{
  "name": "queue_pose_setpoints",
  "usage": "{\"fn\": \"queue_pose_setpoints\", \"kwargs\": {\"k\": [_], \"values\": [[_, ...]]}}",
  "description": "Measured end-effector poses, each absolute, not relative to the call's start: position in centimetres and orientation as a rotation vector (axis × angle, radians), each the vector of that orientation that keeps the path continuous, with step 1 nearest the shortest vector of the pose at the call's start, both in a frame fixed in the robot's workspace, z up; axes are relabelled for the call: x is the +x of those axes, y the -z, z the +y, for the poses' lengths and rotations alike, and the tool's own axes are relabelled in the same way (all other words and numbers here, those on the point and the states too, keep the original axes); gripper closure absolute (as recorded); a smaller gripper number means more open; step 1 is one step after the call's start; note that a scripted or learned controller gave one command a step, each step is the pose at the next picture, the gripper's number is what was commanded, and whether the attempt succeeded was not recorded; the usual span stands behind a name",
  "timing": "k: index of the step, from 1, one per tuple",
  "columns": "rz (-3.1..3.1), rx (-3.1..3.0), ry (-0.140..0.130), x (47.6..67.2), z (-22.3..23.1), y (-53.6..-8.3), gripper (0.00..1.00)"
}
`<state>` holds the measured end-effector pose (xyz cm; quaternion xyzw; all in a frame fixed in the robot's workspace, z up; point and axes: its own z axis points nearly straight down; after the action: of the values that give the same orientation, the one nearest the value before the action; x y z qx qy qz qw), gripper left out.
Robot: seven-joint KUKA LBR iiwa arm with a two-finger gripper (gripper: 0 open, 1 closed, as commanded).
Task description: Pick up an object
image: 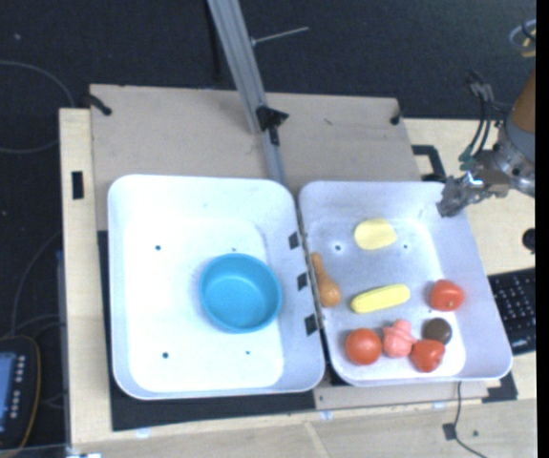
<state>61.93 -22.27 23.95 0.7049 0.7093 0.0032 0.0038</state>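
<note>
The tool (453, 198) hangs at the right bin's (336, 208) far corner; whether it is open, I cannot tell. The toy food lies below-left of it, nearest the yellow piece (374, 234). Further off, the red tomato (363, 345), pink piece (399, 338) and brown piece (436, 329) crowd together, so a descent there probably lands between pieces and closes on nothing.

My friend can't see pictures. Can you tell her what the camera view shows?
The robot's gripper hangs over the top right corner of the right bin, which holds small toy foods in yellow, orange, red, pink and brown. The left bin beside it holds a blue bowl.
</note>
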Motion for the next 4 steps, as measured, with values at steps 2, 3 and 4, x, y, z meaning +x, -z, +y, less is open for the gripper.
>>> {"fn": "queue_pose_setpoints", "kwargs": {"k": [2,3,4], "values": [[2.234,2.213,-0.004,61.5,-10.4,-24.8,1.0],[2.233,2.211,-0.005,62.9,-4.5,-25.4,1.0],[2.233,2.211,-0.004,63.1,1.6,-25.8,1.0]]}}
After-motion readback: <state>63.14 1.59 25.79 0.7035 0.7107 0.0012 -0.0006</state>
